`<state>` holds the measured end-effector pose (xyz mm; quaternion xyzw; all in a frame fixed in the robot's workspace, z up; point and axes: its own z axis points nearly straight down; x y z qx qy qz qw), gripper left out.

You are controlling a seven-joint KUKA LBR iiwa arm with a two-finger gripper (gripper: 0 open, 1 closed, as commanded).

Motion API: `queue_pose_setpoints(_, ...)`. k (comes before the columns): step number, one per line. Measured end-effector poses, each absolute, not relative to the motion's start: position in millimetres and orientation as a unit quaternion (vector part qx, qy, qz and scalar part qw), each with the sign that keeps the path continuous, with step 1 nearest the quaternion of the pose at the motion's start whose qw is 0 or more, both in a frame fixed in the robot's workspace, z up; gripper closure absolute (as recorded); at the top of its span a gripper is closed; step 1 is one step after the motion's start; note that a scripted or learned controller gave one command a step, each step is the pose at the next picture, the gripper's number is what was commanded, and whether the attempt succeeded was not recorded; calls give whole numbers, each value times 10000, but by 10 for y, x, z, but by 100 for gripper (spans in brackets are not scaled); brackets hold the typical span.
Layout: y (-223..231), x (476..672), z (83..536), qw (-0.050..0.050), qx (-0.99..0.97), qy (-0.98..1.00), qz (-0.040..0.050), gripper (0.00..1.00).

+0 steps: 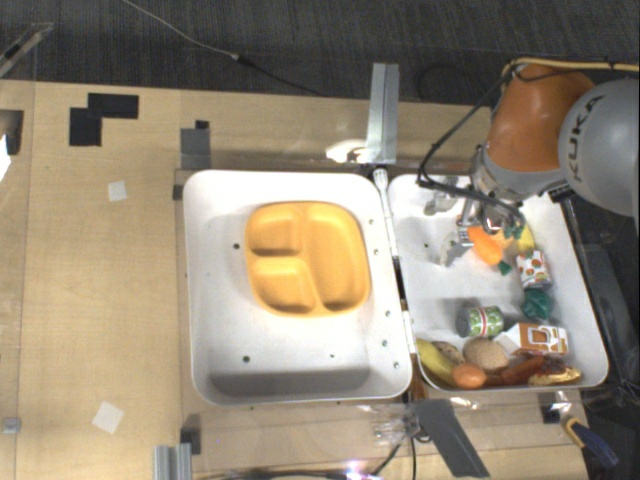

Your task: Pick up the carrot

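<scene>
A wooden bench (100, 298) seen from above carries two shallow white bins side by side. The left bin (215, 358) holds a yellow divided tray (303, 257) near its centre. The right bin (425, 278) holds a scatter of toy food: along its lower edge lie a banana (432, 357), a small orange-red fruit (468, 375), a pale brown round item (487, 353) and a small printed carton (543, 339), with a green and white can (482, 320) just above them. A grey arm with an orange band (535, 118) reaches in from the upper right of the frame, and its claw (468, 230) hangs over the upper part of the right bin. The carrot (488, 246), a small orange piece with what looks like a bit of green at one end, sits just right of the claw's metal tips, at or touching them, beside a small printed packet (533, 268) and a dark green item (536, 300). Whether the claw is spread or closed cannot be told from this angle, nor whether the carrot is between its tips. The carrot is probably a light, stiff plastic toy, smooth and tapered, so it could slip or roll out of a pinch. The best hold is likely across its thicker middle, squeezing the narrow width, away from the neighbouring packet.
</scene>
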<state>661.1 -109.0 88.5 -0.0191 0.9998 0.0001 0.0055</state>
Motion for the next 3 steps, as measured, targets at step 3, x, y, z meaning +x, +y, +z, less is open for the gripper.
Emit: queue_pose_setpoints(3, -974, 5460, 1382, 27, -1419, 9899, -3, 100)
